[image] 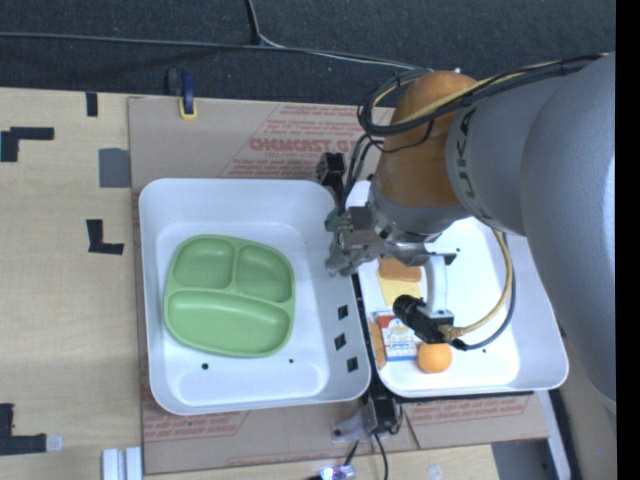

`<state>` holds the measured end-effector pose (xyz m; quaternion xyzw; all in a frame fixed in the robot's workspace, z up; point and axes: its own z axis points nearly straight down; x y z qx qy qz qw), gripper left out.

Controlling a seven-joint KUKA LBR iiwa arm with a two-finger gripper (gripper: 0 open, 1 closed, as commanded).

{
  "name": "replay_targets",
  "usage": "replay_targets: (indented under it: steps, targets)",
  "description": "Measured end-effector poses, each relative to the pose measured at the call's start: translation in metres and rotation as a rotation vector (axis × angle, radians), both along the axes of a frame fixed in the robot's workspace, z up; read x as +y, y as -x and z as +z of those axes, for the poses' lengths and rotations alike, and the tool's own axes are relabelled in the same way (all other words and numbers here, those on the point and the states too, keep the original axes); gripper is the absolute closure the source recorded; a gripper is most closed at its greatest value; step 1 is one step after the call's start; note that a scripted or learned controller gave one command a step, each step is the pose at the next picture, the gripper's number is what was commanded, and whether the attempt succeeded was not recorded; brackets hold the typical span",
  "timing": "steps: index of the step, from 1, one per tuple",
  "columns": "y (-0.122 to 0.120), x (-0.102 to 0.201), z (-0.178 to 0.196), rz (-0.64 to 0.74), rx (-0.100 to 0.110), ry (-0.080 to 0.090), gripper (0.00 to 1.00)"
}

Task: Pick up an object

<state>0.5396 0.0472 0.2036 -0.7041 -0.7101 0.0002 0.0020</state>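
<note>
Even overhead light, glare whitening the right bin (520,368) (soft shadows below the arm (520,138)), slightly blurry.

Green tray (230,295) matt plastic; white bins (170,208) smooth, glossy plastic; bench (60,298) raw wood/cardbd

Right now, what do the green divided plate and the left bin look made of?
Green divided plate: likely molded plastic, matte with a soft sheen, rounded compartment ridges. Left bin: looks like white plastic, smooth and slightly glossy, with rounded corners and a rolled rim.
</note>
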Motion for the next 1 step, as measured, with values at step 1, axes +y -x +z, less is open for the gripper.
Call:
replay_targets:
  steps: [1]
  targets:
    - [0.0014,0.0439,0.007,-0.001,-0.001,0.001,1.0]
